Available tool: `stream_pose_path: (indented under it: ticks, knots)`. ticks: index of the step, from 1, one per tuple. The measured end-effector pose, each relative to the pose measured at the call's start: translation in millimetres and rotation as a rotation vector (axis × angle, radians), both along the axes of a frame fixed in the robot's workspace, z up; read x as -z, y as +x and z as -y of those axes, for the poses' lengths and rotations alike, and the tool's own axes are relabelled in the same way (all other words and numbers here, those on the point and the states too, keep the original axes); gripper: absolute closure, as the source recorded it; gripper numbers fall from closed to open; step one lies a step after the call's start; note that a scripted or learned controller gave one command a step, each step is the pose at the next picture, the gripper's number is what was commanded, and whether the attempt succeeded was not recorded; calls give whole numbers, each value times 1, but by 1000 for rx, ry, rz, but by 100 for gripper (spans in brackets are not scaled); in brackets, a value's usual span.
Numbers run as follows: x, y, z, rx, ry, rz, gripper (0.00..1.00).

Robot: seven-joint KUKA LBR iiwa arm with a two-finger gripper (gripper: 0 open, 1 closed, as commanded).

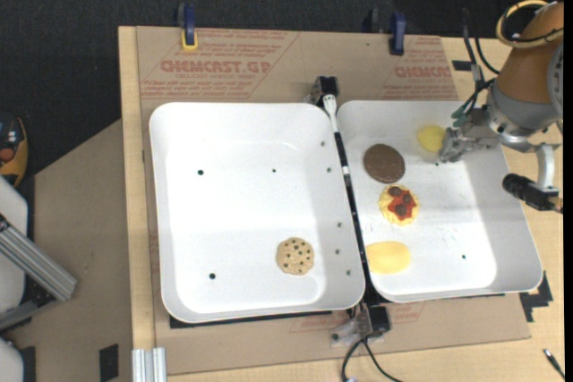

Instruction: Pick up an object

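- Gripper low in the right bin, just at 3 o'clock of a small yellow piece; finger spread cannot be told.
- Chocolate-chip cookie in the left bin, toward 5 o'clock.

Brown board bench stamped with red lettering, held at the far edge by two blue clamps. Directly on it, two shallow white bins touching side by side: left bin and right bin, joined along a black seam, with black clips at both ends
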State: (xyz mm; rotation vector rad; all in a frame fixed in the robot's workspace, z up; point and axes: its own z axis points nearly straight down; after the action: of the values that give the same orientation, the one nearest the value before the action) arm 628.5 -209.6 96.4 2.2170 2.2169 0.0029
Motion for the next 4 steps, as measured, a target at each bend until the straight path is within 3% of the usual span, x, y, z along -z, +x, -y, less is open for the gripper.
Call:
stream_pose_path:
  ticks: [1, 2, 4]
  knots:
    - [13, -65, -2, 2, 6, -13, 100]
    - [12, -154, -51, 2, 9, -15, 100]
    - [-8, -149, -48, 4, 2, -3, 100]
